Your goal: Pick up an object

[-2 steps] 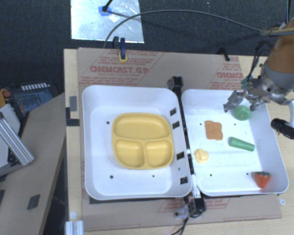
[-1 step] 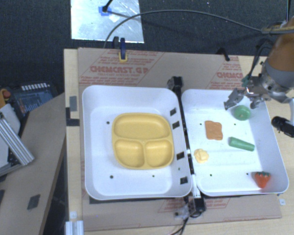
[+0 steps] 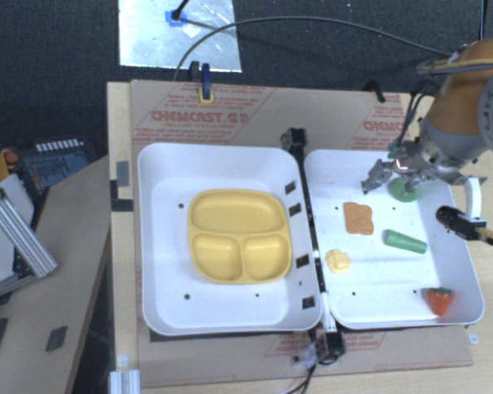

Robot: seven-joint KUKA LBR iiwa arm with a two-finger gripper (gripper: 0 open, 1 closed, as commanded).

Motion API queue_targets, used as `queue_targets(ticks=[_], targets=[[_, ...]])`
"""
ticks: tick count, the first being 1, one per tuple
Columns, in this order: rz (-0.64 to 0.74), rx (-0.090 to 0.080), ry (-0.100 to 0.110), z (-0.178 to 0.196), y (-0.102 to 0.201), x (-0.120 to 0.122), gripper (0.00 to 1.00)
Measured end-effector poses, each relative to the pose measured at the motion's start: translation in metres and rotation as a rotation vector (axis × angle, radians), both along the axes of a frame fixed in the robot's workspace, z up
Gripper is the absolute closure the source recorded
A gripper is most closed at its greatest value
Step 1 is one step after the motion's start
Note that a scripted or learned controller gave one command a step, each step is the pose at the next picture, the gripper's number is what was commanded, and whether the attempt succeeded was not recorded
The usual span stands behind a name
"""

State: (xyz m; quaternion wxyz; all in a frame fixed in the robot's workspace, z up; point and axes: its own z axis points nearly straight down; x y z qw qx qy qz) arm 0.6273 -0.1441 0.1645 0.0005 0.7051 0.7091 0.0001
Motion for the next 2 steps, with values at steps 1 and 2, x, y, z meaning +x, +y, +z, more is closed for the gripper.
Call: queue_targets(ticks=[1, 2], targets=[[-0.004, 0.000, 0.002, -0.048, -0.010, 0.000, 0.00], [-0.004, 0.000, -0.001, -0.080, -0.009, 0.001, 0.00]])
